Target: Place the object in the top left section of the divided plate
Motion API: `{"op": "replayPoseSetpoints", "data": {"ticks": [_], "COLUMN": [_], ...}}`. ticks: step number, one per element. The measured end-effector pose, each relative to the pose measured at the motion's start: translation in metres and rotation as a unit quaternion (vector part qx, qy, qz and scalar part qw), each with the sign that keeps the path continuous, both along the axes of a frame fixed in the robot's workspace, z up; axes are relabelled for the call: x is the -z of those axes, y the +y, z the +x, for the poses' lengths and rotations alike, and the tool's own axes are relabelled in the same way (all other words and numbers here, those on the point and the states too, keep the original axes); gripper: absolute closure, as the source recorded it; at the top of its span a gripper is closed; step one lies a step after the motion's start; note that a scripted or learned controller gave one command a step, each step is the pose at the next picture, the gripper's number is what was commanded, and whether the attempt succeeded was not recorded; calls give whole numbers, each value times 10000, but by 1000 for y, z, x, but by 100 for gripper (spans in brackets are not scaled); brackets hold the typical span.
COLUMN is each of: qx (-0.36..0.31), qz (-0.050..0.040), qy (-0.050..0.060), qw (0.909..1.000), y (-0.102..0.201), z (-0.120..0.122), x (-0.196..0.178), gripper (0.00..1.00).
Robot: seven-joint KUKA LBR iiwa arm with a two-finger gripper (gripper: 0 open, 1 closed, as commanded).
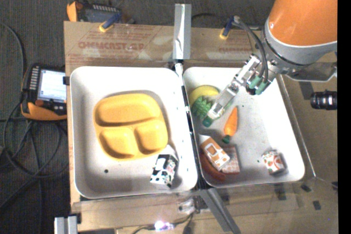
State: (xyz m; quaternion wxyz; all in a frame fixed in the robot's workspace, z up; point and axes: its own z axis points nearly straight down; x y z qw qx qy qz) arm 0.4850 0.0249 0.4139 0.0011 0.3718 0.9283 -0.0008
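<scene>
The yellow divided plate (131,124) lies in the left bin (82,118), with one wide section at its far side and two smaller ones nearer the front. Nothing lies in its sections. My gripper (214,112) reaches down and left into the right bin (293,134). Its tip is at a green knobbly toy (201,107) that rests against a yellow round piece (202,92). An orange carrot (231,121) lies just right of the tip. Whether anything is gripped is not visible.
A black-and-white carton (164,170) stands at the left bin's front right corner. In the right bin, an orange-and-white box (216,154) sits on a brown item (230,164), with a small orange-white piece (273,161) at the front right. A ridge (186,118) separates the bins.
</scene>
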Motion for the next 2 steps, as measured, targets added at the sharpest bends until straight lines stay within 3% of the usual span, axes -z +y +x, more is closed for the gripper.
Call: {"op": "replayPoseSetpoints", "data": {"ticks": [1,2], "qx": [964,975], "qz": [1,-11], "qy": [-6,-13], "qw": [9953,9952], "y": [-10,-10], "z": [0,1], "x": [-20,-30], "gripper": [0,100]}}
